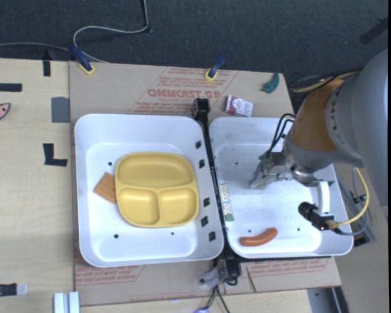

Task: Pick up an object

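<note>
The gripper [264, 177] hangs low in the right bin [247, 139], its fingers slightly parted with nothing between them. The sausage [258, 238] lies near the front wall, well apart. Nothing is lifted yet; approaching and grasping remain.

Bulky grey arm [371, 109], orange wrist band [313, 119], black cable, small metallic tool [264, 175].

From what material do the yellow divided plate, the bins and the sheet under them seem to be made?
The yellow divided plate looks like moulded plastic: one even colour, rounded compartments, a soft sheen. The left bin and the right bin seem to be thin white plastic, smooth, with rounded corners. The sheet under them is probably cardboard: matte brown with red printing.
</note>
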`<state>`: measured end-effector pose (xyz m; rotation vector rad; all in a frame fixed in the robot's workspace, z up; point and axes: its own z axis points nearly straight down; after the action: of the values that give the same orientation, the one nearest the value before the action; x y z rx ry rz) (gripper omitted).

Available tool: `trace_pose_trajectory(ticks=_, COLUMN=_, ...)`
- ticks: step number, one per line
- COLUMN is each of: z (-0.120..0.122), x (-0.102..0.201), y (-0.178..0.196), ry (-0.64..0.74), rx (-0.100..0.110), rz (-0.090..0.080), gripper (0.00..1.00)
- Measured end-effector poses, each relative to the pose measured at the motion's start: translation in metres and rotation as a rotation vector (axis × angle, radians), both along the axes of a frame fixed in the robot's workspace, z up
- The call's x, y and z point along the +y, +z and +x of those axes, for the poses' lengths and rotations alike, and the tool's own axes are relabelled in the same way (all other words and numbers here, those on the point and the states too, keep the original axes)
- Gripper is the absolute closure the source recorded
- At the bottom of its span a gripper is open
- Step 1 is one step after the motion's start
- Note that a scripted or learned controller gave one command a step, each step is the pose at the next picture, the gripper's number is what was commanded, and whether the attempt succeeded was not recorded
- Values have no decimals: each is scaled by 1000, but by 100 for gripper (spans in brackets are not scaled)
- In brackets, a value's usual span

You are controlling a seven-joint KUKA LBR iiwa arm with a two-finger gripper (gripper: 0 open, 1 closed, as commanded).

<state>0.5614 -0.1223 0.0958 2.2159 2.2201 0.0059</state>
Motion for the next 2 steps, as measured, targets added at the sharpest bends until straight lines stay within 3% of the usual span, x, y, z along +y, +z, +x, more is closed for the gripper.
trace_pose_trajectory(ticks=1, z=0, x=0, y=0, ry=0, rx=0, rz=0, gripper=0)
trace_pose_trajectory(ticks=2, z=98, x=5, y=-10, ry=1, rx=3, rz=-1, gripper=0)
